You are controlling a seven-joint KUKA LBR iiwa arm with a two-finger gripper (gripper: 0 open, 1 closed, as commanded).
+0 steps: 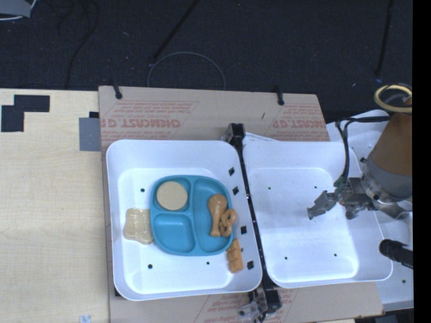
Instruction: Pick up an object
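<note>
Reaching in from the right, the grey arm (394, 155) with its orange band hangs over the right bin (306, 274), and its pincer (322, 206) sits low above the bin's floor, near the right-hand half of that bin. The pincer's dark tips point toward the left; whether they stand apart or together cannot be told from this slanted view, and nothing is seen between them.

All the loose things lie in the left bin (131, 157), well apart from the pincer. A blue divided tray (176, 233) rests on the floor of that bin, a little right of its middle. In the tray's upper left compartment lies a round tan disc (171, 195), flat. In the tray's long right compartment lies a brown twisted piece shaped like a pretzel or a dog chew (221, 214), reaching from the upper part of the compartment downward. Just beside the tray's left edge, touching or nearly touching it, a pale yellowish flat piece (138, 225) lies on the bin floor. Below the tray's lower right corner, close to the divider between the bins, sits a small orange-brown block (234, 256).

Both bins sit side by side on a cardboard sheet (202, 116) that lies on the light wooden worktop (47, 200).
</note>
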